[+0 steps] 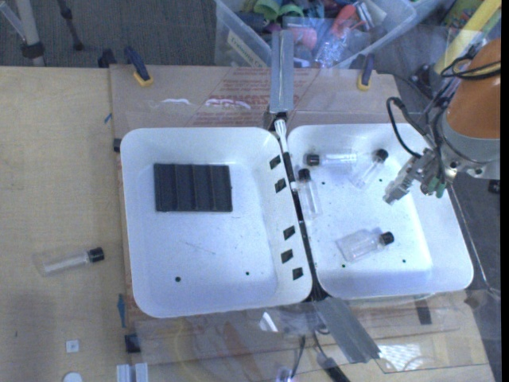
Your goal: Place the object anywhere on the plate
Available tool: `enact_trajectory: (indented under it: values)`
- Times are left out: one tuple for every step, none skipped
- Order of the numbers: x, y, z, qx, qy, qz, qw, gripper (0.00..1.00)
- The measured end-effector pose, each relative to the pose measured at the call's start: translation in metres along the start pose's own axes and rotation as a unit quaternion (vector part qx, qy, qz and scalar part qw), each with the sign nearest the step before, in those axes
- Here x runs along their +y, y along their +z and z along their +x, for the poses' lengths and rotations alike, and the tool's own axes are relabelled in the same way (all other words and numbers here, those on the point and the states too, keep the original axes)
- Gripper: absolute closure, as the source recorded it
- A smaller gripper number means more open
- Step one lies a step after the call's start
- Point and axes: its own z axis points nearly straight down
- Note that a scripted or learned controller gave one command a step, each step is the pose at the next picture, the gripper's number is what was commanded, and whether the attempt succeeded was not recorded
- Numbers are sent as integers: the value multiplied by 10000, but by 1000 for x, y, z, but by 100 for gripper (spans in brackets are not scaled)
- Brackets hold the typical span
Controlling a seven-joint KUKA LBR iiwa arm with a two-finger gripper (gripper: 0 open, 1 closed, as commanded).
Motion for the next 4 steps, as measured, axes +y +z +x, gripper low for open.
enact_trajectory:
  values:
    - [38, -168, 23, 4, -502, 4, 9987, 100]
    - [70, -142, 85, 20, 2148, 25, 9766, 100]
    - [144, -62, 158, 24, 3721, 41, 9282, 100]
    - [219, -132, 239, 13, 3746, 24, 9272, 100]
